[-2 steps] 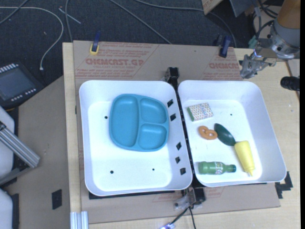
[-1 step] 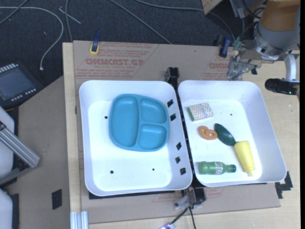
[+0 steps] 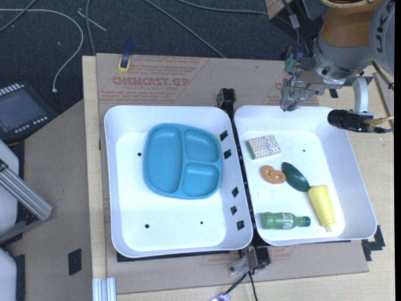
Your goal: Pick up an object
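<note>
While the gripper (image 3: 291, 100) hung above the right bin's (image 3: 351, 168) far rim, its opening could not be judged. That bin contained five items: one patterned packet (image 3: 263, 146), pretzel (image 3: 273, 175), dark green piece (image 3: 296, 177), yellow bottle (image 3: 322, 205), green bottle (image 3: 284, 220). The left bin (image 3: 122, 187) held one blue divided plate (image 3: 183, 160).

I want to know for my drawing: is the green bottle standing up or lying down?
Lying down. The green bottle rests on its side in the right bin, cap pointing toward the yellow bottle.
</note>
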You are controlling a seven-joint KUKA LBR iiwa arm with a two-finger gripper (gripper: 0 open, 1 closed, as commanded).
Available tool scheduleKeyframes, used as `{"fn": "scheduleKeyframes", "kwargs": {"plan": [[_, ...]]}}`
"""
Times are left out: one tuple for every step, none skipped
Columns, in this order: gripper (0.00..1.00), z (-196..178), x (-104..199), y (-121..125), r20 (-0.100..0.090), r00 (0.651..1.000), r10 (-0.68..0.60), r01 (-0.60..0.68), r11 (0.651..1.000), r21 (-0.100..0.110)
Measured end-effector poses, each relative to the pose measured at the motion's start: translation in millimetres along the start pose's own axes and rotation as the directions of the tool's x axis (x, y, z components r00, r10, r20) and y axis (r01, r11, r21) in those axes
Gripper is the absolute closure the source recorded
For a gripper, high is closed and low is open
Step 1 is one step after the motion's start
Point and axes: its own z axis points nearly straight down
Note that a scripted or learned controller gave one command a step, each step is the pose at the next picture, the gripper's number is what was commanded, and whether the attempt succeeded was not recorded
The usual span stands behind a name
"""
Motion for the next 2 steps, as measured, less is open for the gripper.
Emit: {"fn": "scheduleKeyframes", "kwargs": {"plan": [[1.00, 18, 47, -12, 0.000, 1.000, 0.001, -0.001, 1.000, 0.002], [1.00, 18, 100, -20, -0.001, 1.000, 0.000, 0.000, 1.000, 0.001]]}}
